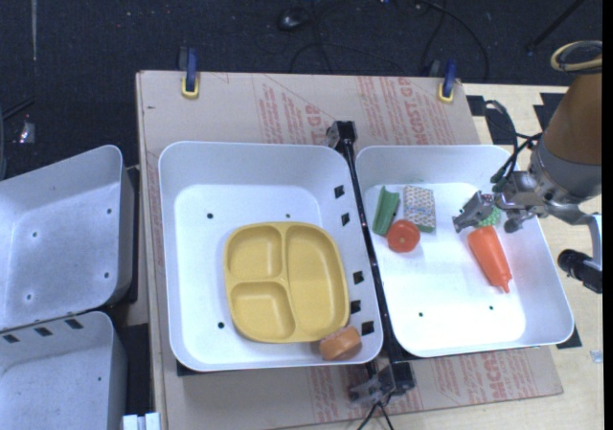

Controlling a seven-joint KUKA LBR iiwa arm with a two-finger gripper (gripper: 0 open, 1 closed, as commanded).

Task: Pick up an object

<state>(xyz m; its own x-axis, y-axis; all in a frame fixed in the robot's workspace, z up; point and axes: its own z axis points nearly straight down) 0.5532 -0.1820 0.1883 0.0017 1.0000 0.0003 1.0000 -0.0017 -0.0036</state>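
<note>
Brown cardboard printed with red lettering covers the worktop [249, 102], which is held by two blue-and-yellow clamps at its far edge and carries two shallow white bins side by side. The left bin [192, 179] holds a yellow divided plate [285, 282] with three compartments, lying flat near the bin's middle, and a small orange-brown rounded object [340, 344] resting just beside the plate's near right corner, against the bin's front wall. The right bin [450, 313] contains the smaller items, all gathered in its far half. The grey arm [573, 146], with its orange band, reaches in from the right over that bin's far right corner. The gripper [479, 212] hangs above the bin's floor just beside the top of an orange carrot [490, 257], which lies at a slant with its green top end toward the gripper; whether its fingers are spread or closed cannot be told, and nothing is visibly held between them. Further left, a green pod-shaped piece [385, 210] lies along the dividing wall, a patterned pale block [419, 207] sits just beside it, and a red tomato-like ball [403, 237] rests touching or nearly touching both.
</note>
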